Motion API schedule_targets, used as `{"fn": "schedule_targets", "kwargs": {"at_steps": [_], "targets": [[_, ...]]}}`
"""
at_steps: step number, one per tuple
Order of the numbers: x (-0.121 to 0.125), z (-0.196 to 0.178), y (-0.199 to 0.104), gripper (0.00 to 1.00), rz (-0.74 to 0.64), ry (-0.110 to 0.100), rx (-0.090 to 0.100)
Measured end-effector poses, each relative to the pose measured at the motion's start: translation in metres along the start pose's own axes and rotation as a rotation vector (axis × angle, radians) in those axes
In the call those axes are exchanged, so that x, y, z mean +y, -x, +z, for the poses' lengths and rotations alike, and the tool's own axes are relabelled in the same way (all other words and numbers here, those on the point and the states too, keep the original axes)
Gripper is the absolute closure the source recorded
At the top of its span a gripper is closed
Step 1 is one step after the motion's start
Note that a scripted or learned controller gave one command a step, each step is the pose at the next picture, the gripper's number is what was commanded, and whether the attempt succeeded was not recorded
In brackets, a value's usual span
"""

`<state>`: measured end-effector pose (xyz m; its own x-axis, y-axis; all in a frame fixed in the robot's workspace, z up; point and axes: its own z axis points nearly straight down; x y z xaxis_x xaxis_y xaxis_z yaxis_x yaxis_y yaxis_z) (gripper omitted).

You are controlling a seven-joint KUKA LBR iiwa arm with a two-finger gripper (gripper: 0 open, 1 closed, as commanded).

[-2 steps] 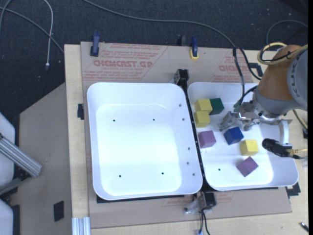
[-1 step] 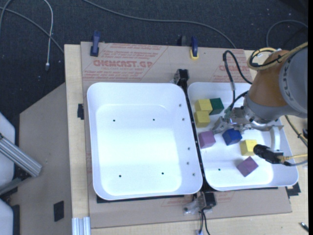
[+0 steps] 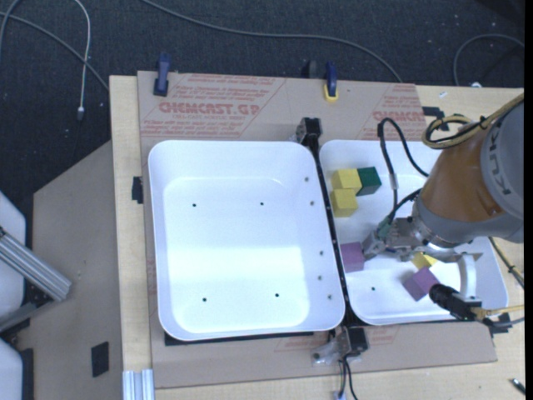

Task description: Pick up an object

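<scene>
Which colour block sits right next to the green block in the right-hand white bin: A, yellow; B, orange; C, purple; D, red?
A: the small green block rests against a yellow block near the far end of the right-hand shallow white bin, while the purple blocks lie apart, nearer the front.

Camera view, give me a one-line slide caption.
KUKA arm's gripper low in the right bin among yellow, green and purple blocks.
</scene>
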<state>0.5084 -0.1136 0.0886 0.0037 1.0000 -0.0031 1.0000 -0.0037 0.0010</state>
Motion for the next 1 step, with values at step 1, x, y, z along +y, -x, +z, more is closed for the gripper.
{"fn": "schedule_targets", "kwargs": {"at_steps": [1], "targets": [[-0.0238,-0.0014,0.0647,0.0,0.002,-0.002,0.002]]}}
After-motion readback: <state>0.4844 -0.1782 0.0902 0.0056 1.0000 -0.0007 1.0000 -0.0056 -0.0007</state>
